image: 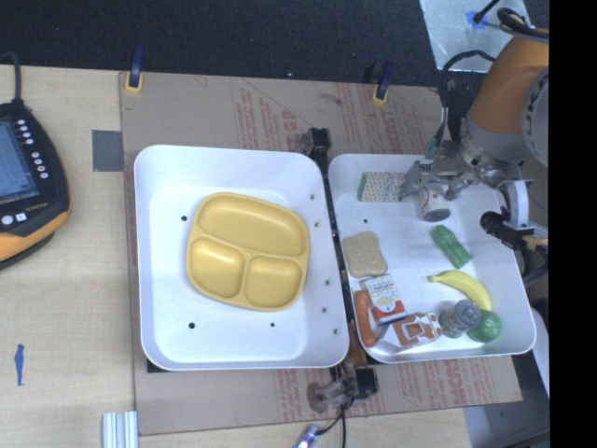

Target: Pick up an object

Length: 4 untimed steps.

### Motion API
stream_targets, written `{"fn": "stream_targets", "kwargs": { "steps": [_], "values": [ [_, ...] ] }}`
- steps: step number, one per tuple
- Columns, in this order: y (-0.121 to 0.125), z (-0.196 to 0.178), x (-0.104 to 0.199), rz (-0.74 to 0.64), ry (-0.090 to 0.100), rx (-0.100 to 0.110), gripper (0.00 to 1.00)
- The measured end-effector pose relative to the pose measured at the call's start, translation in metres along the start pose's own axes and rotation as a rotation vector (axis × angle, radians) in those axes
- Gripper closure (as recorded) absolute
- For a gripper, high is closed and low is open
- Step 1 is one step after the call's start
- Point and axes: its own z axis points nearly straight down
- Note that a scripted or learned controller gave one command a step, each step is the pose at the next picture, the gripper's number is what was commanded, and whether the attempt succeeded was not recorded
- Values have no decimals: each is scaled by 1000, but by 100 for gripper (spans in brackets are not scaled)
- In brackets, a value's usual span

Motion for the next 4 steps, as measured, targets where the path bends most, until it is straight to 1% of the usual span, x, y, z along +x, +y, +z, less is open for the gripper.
{"fn": "stream_targets", "kwargs": {
  "steps": [1,2,3,4],
  "values": [
    [0,-11,-1,-1,0,1,100],
    [-46,-55,-42,5,0,-4,100],
    [-47,-54,-42,4,0,-3,0],
    [-44,8,-35,1,-2,-2,0]
  ]
}}
